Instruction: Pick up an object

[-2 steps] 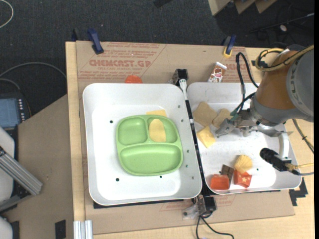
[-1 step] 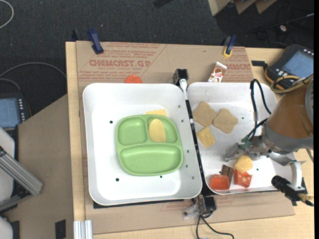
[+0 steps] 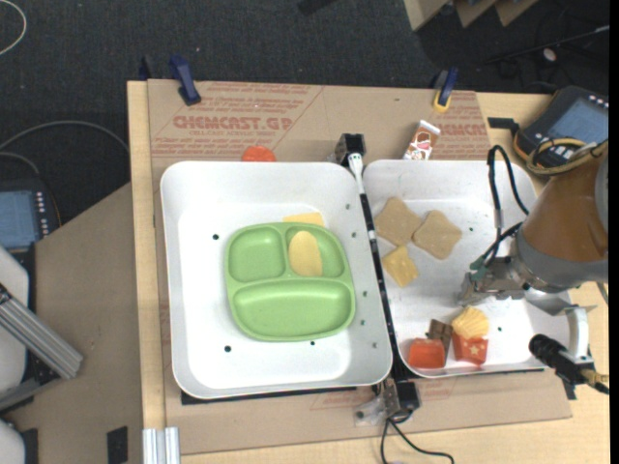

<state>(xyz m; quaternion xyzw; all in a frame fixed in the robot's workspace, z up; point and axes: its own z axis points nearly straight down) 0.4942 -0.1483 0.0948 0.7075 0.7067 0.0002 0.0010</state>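
Observation:
The right bin [image 3: 455, 177] holds two tan toast slices [image 3: 397, 220] [image 3: 437, 234], a yellow cheese wedge [image 3: 399, 266], a red carton of fries [image 3: 471, 334], a small brown block [image 3: 440, 331] and a red tomato [image 3: 427, 354]. My gripper [image 3: 477, 285] hangs low over this bin's right part. It is just above the fries carton and to the right of the cheese wedge. I see nothing held in it. The grey arm [image 3: 566, 230] covers the bin's right side.
The left bin [image 3: 193, 259] carries a green divided plate [image 3: 288, 303] with a pale yellow piece [image 3: 305, 253] in its top right section, and a yellow slice [image 3: 303, 219] behind it. A small snack box [image 3: 422, 141] and an orange disc [image 3: 257, 154] lie on the cardboard behind the bins.

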